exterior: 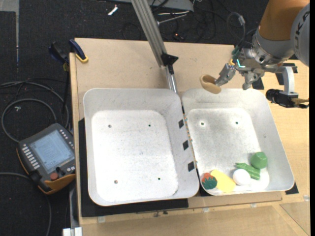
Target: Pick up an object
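Observation:
My gripper hangs above the far edge of the right bin, fingers spread, so it reads as open. A tan, curved object sits just left of the left fingertip, outside the gap between the fingers; whether it rests on the bench or is lifted, I cannot tell. In the near corner of the right bin lie a green round object, a green strip, a white ball, a yellow piece and a red-and-green item.
The left bin lies beside the right one. A slanted metal pole meets the bench at the bins' shared far corner. A black clamp sticks out right of the gripper. A pendant lies on the floor at left.

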Available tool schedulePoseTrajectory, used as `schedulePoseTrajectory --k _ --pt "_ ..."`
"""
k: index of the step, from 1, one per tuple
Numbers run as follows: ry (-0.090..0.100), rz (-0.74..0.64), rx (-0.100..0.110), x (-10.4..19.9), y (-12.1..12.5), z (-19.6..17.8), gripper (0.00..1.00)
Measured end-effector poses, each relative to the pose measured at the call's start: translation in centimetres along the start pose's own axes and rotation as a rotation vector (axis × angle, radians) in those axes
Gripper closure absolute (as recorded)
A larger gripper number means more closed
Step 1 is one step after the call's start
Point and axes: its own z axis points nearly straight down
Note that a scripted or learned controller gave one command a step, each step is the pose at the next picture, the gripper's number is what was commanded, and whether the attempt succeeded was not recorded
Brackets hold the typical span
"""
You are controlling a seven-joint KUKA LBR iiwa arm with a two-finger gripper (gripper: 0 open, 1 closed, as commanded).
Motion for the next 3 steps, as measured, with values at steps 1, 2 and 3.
schedulePoseTrajectory --k 1,2,3 --pt "0.000 0.000 -0.001 0.0 0.0 0.0 0.00" --pt "0.000 0.004 0.003 -0.9 0.1 4.8 0.00" --pt "0.001 0.003 0.005 -0.4 -0.1 11.2 0.00"
